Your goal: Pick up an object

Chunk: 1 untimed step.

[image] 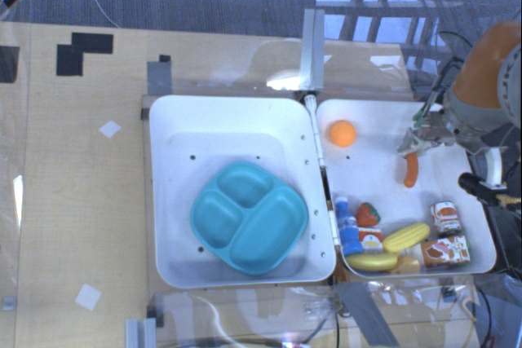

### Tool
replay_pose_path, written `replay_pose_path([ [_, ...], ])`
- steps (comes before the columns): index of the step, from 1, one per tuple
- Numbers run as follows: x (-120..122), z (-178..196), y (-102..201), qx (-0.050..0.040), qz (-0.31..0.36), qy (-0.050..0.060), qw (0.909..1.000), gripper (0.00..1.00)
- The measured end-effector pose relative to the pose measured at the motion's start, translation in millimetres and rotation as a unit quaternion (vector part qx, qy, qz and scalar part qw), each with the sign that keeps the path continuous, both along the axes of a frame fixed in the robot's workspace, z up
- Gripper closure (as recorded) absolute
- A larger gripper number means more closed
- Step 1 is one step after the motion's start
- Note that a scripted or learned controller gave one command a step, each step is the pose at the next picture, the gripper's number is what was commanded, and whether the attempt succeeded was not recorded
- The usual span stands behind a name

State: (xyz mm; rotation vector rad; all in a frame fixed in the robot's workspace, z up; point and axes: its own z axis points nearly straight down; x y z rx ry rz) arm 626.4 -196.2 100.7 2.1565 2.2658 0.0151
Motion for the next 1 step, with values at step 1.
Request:
replay_pose_path([
  [1,-3.5,94.5,56.9,0.0015,-0.048,0.004,0.9988,1.00],
])
